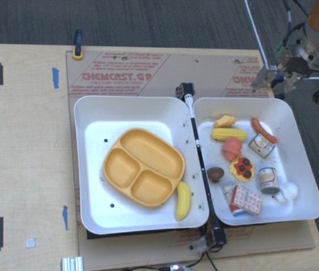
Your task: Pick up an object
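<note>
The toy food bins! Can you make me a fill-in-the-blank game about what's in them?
1. The banana lies in the ____ bin, beside the yellow divided plate.
2. The divided plate has ____ compartments.
3. The corn cob lies in the ____ bin.
4. The gripper is above the right bin's far ____ corner.

Missing words: left; three; right; right
</note>
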Motion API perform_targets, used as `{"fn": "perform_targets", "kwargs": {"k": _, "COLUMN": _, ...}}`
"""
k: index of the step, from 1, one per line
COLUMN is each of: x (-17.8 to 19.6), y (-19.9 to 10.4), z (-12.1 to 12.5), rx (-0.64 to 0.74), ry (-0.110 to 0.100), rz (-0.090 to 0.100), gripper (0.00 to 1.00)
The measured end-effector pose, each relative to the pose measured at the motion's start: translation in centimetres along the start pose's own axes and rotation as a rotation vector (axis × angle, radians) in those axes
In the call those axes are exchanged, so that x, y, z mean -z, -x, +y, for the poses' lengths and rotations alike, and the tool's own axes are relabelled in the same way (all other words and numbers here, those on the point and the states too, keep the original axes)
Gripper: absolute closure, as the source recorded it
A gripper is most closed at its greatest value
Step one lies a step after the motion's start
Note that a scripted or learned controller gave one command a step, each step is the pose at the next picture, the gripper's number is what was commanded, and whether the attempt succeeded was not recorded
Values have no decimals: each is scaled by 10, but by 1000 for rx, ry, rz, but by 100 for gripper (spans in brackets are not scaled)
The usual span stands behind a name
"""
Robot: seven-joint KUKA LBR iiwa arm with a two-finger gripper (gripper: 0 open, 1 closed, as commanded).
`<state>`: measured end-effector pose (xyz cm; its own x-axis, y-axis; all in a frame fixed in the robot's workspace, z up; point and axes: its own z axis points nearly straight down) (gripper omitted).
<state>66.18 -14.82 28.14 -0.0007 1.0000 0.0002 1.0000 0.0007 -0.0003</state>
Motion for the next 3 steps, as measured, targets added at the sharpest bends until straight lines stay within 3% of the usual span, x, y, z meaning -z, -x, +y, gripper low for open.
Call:
{"fn": "perform_targets", "kwargs": {"k": 1, "x": -90, "y": 42, "z": -17, "rx": -1, "ry": -1, "rz": -1, "gripper": 0}}
{"fn": "perform_targets", "kwargs": {"k": 2, "x": -196, "y": 22, "z": -23, "rx": 0, "ry": 3, "rz": -1, "gripper": 0}}
{"fn": "perform_targets", "kwargs": {"k": 3, "x": -196, "y": -13, "z": -59, "rx": 0, "ry": 1, "rz": 1, "gripper": 0}}
